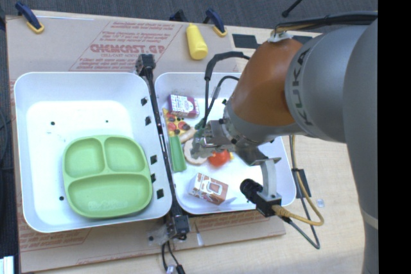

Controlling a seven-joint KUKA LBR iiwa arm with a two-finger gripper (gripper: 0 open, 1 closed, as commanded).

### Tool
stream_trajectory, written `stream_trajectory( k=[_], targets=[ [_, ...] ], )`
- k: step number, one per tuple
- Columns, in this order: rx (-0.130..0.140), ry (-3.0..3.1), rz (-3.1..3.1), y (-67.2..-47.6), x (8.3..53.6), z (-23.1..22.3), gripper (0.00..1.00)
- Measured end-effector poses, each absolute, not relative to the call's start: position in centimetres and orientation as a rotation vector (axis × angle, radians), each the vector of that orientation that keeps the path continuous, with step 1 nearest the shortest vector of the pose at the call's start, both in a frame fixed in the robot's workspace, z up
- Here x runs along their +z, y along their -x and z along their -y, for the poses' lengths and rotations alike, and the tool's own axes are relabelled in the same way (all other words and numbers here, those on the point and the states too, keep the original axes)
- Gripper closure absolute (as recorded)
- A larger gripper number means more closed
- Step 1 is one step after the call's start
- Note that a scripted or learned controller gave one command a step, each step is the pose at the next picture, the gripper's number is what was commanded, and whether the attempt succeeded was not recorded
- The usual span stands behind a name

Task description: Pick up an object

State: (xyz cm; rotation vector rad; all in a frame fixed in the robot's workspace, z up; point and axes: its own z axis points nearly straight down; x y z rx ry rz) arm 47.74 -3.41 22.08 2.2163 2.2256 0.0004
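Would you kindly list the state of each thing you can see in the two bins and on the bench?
Green three-compartment plastic plate: flat in the left white bin, nothing on it.
Small orange-and-white carton: lying tilted in the right white bin.
Red round toy: in the right bin, under the claw.
Green stick: lying along the right bin's left wall.
Yellow cylinder: lying outside the bins.
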Motion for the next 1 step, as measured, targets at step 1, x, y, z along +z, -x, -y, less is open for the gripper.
stream_trajectory(
  k=[1],
  targets=[
    [0.0,-2.216,-2.227,-47.73,22.06,3.37,0.0]
  ],
)
